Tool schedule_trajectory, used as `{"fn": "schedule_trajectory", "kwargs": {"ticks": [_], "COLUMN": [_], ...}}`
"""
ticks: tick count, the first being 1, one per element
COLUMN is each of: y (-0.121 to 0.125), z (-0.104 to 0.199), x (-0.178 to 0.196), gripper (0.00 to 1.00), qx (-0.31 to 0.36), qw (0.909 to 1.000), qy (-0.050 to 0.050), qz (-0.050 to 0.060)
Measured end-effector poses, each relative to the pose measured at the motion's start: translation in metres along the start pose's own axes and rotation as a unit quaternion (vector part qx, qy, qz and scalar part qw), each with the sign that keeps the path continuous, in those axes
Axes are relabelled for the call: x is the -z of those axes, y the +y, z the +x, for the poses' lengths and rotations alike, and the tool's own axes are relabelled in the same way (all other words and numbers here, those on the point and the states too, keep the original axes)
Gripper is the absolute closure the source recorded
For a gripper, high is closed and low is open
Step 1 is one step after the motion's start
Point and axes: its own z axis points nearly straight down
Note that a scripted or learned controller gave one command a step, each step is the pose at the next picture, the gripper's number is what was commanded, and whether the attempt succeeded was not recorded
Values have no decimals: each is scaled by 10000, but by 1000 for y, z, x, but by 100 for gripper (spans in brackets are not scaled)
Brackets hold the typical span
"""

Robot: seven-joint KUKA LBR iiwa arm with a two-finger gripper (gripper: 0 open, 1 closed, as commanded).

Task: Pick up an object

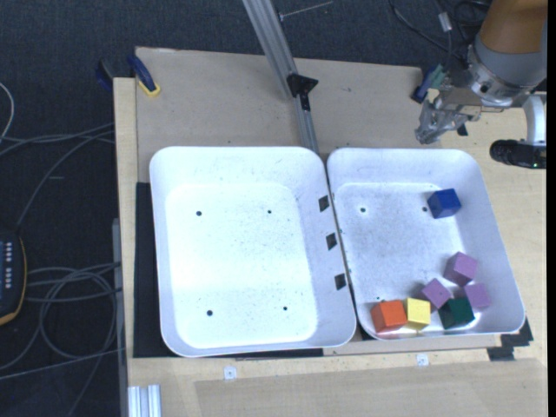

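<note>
Nearest the lens I saw the block cluster in the right bin's [495,233] front corner: orange block [389,314] touching yellow block [419,311], dark green block [455,313] just beside that, and three purple blocks [460,268] packed behind and to the right. All looked like small matte cubes with plain faces; I could read no markings on them. Blue block [444,202] sat alone near the far right side of the same bin, well apart from the cluster. Both bins were shallow white trays with rounded corners and speckled floors; left bin [174,189] touched the right one along a seam with small dark clips. Bench top [226,102] looked like bare plywood. Gripper [432,127] hung over the bench just beyond the right bin's far rim, grey metal under the orange band, clear of every block. Open or closed, I couldn't tell. No labels were legible anywhere.
</note>
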Motion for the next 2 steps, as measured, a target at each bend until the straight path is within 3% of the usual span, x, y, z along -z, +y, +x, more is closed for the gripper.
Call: {"fn": "schedule_trajectory", "kwargs": {"ticks": [2], "y": [-9], "z": [106], "x": [5], "gripper": [100], "qx": [0], "qw": [10000], "qy": [5], "qz": [4]}}
